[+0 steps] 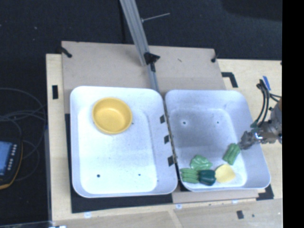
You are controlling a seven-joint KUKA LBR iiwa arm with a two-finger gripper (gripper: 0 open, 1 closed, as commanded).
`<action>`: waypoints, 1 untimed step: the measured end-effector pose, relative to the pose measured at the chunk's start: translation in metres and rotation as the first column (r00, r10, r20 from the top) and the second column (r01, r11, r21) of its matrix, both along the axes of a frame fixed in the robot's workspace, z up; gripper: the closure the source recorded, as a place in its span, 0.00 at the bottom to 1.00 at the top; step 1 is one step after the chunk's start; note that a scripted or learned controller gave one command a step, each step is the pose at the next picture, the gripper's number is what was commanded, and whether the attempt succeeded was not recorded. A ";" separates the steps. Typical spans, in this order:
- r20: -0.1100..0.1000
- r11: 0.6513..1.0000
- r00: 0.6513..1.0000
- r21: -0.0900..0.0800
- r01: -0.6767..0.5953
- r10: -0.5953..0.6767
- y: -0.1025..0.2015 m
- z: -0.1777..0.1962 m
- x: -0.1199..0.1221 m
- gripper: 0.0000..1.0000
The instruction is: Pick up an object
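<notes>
At three o'clock the arm (271, 122) is running off the frame edge, leaving little beyond its wrist showing. The gripper (248, 140) is appearing too small and blurred to judge its fingers. At nine o'clock, a blue-screened device (8, 161) is getting cut off.

bench (57, 127): two bins side by side; left bin (118, 175): one bowl (112, 115) in its far left part; right bin (199, 108): cluster in the near right corner, a pepper (232, 153) furthest right and back, a leafy piece (200, 163) left of it, a long piece (189, 175), a dark block (206, 177) and a lemon (225, 174) in a row at the near wall, touching; gripper (248, 139) at the right wall, just beside the pepper; pole (135, 27) behind, between the bins; handset (8, 158) far left, off the bench.
</notes>
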State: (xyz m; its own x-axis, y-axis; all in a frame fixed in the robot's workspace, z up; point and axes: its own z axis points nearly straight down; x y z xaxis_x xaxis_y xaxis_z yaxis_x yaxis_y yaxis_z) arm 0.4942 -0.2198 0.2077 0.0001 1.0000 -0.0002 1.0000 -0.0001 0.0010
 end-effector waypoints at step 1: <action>0.001 1.000 1.000 0.001 -0.004 0.004 0.052 0.014 0.010 1.00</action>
